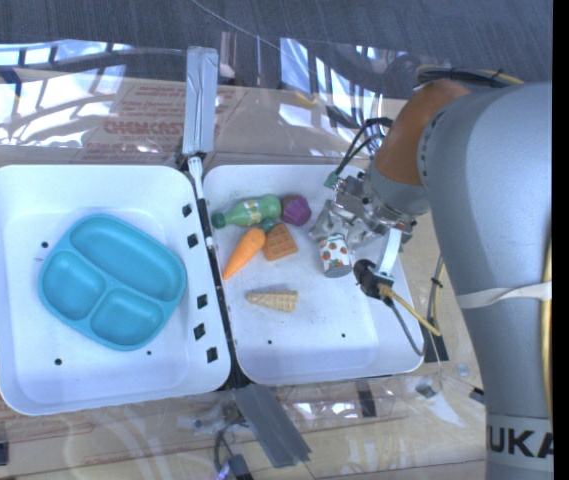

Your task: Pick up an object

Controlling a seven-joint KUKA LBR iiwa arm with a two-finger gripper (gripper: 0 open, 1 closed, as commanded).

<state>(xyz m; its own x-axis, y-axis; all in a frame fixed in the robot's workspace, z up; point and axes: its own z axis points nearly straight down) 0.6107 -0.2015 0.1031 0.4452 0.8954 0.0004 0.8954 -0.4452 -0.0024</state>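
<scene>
a small white cup with red and green spots stands in the right bin, near its right side, directly under the gripper. the gripper's metal parts crowd over the cup's top and right side, and from this slanted overhead angle i cannot tell how wide the pincer stands, nor whether it has hold of the cup or merely touches it.

just left of the cup lies an orange waffle-like piece, touching a carrot that angles down toward the bin's left wall. above these, a green bottle lies on its side with a purple fruit at its right end. an ice cream cone lies alone nearer the bin's middle.

the left bin holds a blue divided plate. the grey arm with its orange band reaches in from the right.
</scene>
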